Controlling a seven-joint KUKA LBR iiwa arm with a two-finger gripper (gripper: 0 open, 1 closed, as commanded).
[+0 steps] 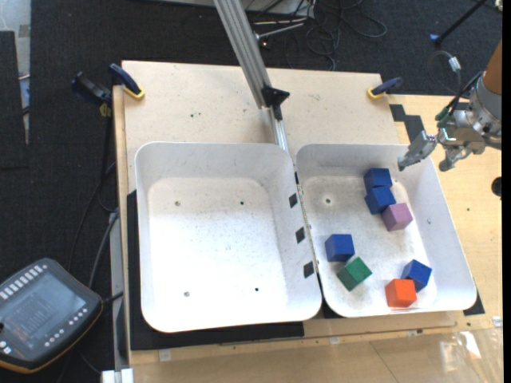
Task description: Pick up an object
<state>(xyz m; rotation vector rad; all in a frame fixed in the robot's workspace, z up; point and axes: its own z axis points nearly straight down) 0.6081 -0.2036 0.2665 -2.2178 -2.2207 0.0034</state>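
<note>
Worktop point(207, 102) carrying two white bins, the right bin point(447, 238) lying below and left of the claw point(431, 152), the left bin point(207, 230) well apart from it. Claw open and empty above the right bin's upper right rim. Blocks inside, nearest first: two stacked blue blocks point(378, 190), purple block point(397, 215), blue block point(339, 246), blue block point(416, 274), green block point(354, 273), orange block point(401, 293).
</note>
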